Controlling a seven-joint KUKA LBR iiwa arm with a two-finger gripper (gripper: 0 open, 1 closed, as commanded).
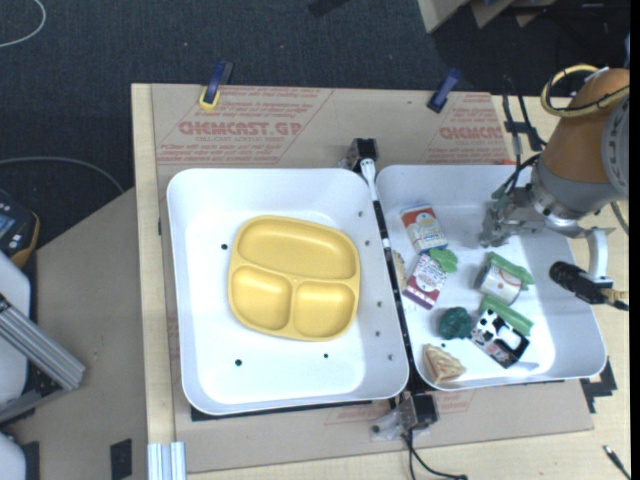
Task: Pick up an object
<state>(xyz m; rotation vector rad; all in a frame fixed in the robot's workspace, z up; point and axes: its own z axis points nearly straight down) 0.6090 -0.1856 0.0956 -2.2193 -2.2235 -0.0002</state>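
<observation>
Two shallow white bins are seen side by side on a cardboard-covered bench. The left bin (200, 268) holds a yellow divided plate (293, 277), set near its middle. The right bin (575, 313) holds a scatter of small items. A red-and-white packet (424, 228) is found toward the bin's upper left; a second small packet (427, 275) with a green edge lies just below it. A dark green lump (455, 321) sits lower, beside a black-and-white block (497, 336). A tan wedge (443, 363) rests near the bin's front wall. A white-and-green carton (503, 278) lies right of centre.

The gripper (497, 226) is positioned over the upper part of the right bin, with the grey arm and its orange band (590, 118) entering from the right. The gripper's opening cannot be told from this view, and nothing is seen in its hold. The white-and-green carton lies just below the gripper, apart from it. The red-and-white packet lies to its left, near but not touching. The remaining items are placed further toward the bin's front.
</observation>
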